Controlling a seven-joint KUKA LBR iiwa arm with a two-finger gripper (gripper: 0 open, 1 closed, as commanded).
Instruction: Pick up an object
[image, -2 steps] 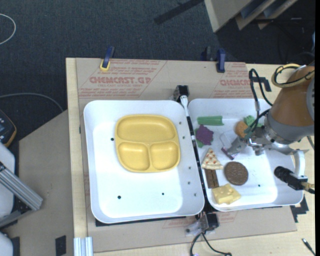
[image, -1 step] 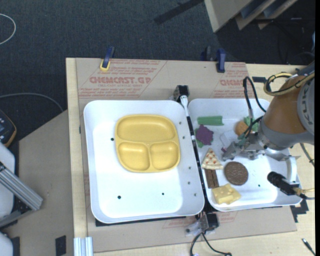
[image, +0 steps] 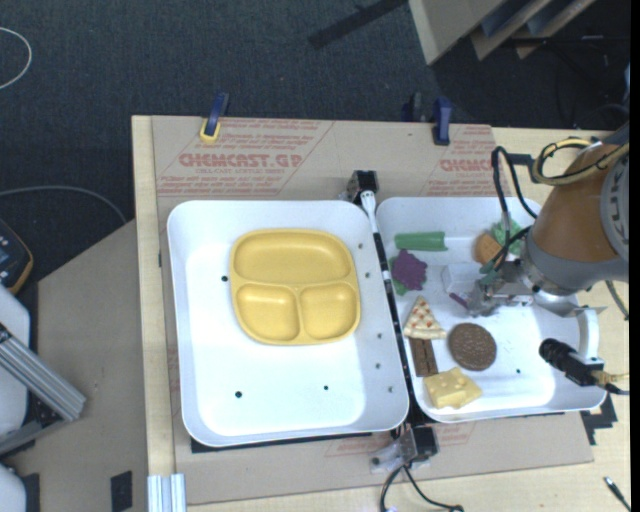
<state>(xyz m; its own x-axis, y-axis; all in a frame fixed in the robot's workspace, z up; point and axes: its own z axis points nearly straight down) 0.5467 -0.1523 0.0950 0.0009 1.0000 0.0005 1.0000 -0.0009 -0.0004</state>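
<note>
We see the arm (image: 580, 215) reaching in from the right over the right bin (image: 520, 385), its tool (image: 487, 298) lowered into the middle of that bin. We cannot tell whether the tool is released or clenched, and nothing shows clearly between its tips.

The things to pick lie in the right bin. A green cylinder (image: 420, 241) rests at the far left of it, with a purple grape bunch (image: 408, 269) just nearer. A pizza slice (image: 423, 320) lies nearer again along the left wall, then a brown chocolate bar (image: 424, 356). A yellow cheese wedge (image: 452, 388) sits at the near edge. A round brown cookie (image: 472, 346) lies just near of the tool, apart from it. An orange piece with green (image: 492, 246) sits just far of the tool, partly hidden by the arm.

The left bin (image: 200, 330) holds a yellow divided plate (image: 295, 284) with three compartments, set toward its far side.

Both bins stand on a table (image: 160, 200) covered with brown board. A yellow clamp (image: 212, 122) and a blue clamp (image: 441, 122) grip its far edge.
</note>
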